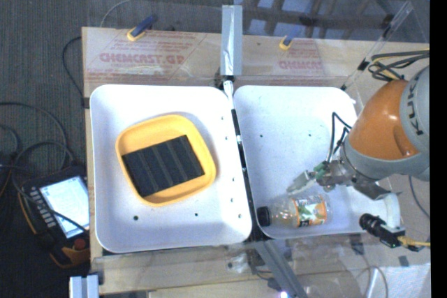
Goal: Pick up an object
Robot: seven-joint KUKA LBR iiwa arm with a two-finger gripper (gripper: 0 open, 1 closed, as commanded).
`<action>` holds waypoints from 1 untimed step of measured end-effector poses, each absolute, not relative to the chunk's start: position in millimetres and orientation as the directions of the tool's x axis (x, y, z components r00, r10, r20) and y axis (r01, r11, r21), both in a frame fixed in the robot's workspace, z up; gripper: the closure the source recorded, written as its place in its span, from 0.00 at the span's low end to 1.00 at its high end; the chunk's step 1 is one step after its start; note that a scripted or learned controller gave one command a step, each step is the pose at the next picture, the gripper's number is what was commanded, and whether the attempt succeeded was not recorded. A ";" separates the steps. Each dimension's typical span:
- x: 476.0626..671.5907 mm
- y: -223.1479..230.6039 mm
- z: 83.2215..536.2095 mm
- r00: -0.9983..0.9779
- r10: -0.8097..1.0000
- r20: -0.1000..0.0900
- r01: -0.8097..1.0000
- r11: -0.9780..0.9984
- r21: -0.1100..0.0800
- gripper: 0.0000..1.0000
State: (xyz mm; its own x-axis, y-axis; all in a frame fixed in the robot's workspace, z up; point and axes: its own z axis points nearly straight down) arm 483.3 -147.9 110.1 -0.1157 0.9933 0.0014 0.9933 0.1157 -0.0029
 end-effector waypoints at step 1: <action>486.6 -149.6 91.9 -0.152 0.988 -0.003 0.988 0.152 0.008 0.00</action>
